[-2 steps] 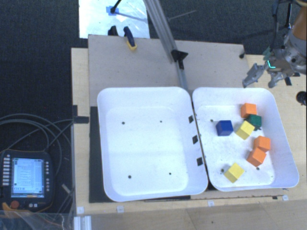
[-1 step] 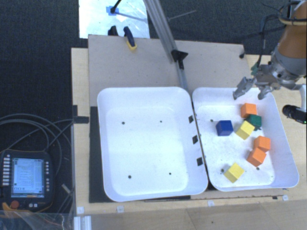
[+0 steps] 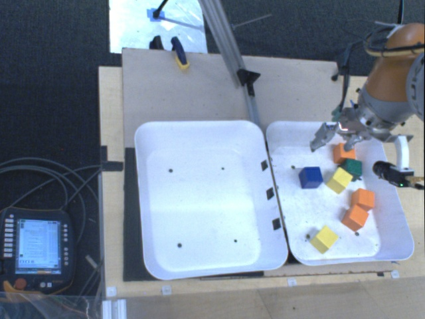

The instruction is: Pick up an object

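From above, the gripper [image 3: 340,137] hangs over the far part of the right bin [image 3: 388,248], its fingers spread apart with nothing between them, the left one [image 3: 322,138] splayed out toward the bin's middle. Just under and near of it sits an orange cube [image 3: 342,153], with a green cube [image 3: 354,168] and a yellow cube [image 3: 340,179] crowded against each other just beyond. A blue cube [image 3: 310,177] stands a little apart to the left, two more orange cubes [image 3: 359,208] touch each other farther toward the near side, and a second yellow cube [image 3: 325,238] lies alone near the bin's near rim. These look like small, light, rigid blocks with flat faces, so a squeeze across two opposite faces should hold; the blue one or the lone yellow one offers the freest sides, while the clustered ones leave little room for a finger. The left bin [image 3: 153,145] is smooth white plastic with a few dark specks. Both bins rest on a pale bench [image 3: 186,92] above dark carpet, with a handheld control pendant [image 3: 36,248] and its cables at the left.
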